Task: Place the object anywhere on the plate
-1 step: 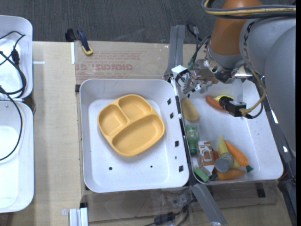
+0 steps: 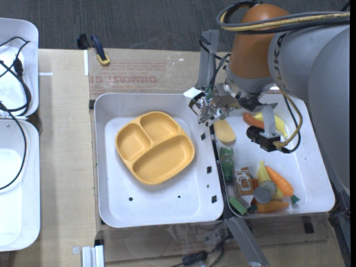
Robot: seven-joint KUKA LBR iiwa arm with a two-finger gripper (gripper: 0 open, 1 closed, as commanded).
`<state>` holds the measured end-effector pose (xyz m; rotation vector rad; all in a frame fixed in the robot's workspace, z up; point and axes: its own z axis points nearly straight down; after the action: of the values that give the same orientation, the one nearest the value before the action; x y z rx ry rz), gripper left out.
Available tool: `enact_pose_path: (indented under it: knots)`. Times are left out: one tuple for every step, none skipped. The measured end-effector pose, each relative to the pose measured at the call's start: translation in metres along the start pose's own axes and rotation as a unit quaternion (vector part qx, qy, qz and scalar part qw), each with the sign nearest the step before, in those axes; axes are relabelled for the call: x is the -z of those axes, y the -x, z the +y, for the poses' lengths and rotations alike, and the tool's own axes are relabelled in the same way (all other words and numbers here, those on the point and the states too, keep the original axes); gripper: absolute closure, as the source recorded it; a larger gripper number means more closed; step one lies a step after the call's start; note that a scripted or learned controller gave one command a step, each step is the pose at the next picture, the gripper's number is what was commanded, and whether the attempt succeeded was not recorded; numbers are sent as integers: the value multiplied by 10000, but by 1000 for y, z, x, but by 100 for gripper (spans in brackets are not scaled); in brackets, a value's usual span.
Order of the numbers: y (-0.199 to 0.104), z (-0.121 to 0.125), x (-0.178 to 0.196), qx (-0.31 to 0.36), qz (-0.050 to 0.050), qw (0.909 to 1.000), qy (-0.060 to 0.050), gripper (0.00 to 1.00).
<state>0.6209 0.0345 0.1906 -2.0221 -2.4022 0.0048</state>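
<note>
Gripper over the divider, beside a tan round food piece.
The gripper (image 2: 207,109), finger spacing unclear, hovers just left of the piece (image 2: 224,131) in the right bin (image 2: 311,166); yellow divided plate (image 2: 155,147) lies left, open floor around it.

Two white bins (image 2: 105,166), one yellow plate (image 2: 154,147) (three compartments), two carrots (image 2: 278,182).

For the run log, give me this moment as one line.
gripper: over bin divider, beside tan object | plate: left bin, bare | toys: right bin | placement: not yet done
</note>
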Motion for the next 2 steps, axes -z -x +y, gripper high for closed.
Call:
enact_pose_path:
  knots:
    - [-72,-52,30,-371,-1,9993,-5,100]
    - [-84,-16,4,-76,-6,10000,-2,100]
